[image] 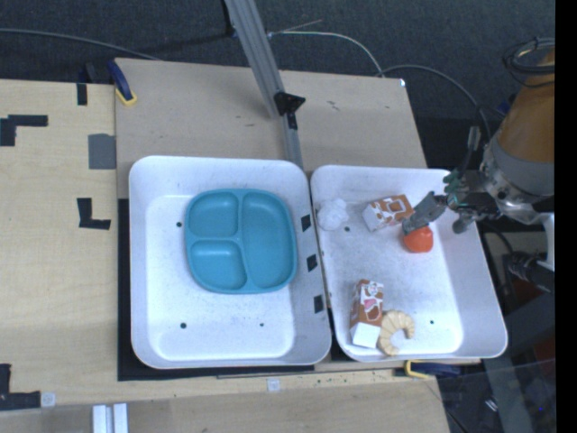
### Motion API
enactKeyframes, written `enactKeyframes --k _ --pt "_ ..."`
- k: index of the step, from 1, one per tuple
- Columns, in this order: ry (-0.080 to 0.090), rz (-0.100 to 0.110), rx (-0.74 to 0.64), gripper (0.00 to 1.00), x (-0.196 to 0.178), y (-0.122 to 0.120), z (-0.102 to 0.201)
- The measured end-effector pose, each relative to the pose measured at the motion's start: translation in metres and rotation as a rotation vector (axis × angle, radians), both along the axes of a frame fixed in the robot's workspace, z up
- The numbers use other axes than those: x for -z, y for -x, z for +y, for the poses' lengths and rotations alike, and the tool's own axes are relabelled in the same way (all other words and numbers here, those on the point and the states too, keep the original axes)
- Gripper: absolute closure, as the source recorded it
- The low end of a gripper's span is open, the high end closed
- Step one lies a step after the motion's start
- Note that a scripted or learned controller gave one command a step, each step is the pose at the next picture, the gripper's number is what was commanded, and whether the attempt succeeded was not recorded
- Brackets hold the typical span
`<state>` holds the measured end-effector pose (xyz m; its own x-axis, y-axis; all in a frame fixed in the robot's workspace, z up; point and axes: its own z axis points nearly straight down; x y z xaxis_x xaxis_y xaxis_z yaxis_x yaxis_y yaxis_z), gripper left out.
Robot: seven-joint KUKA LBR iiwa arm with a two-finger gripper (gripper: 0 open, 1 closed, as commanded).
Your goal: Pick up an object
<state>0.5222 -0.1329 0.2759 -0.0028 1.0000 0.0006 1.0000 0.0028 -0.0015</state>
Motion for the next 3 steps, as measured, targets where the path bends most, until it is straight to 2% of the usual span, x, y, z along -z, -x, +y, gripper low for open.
enactKeyframes --k 1,2,3 --pt "0.0 -0.001 0.0 0.0 0.0 0.0 0.0" --pt "0.0 0.005 0.001 0.0 0.052 0.008 0.008" --pt "0.0 0.002 0.001 0.0 0.094 0.005 0.008"
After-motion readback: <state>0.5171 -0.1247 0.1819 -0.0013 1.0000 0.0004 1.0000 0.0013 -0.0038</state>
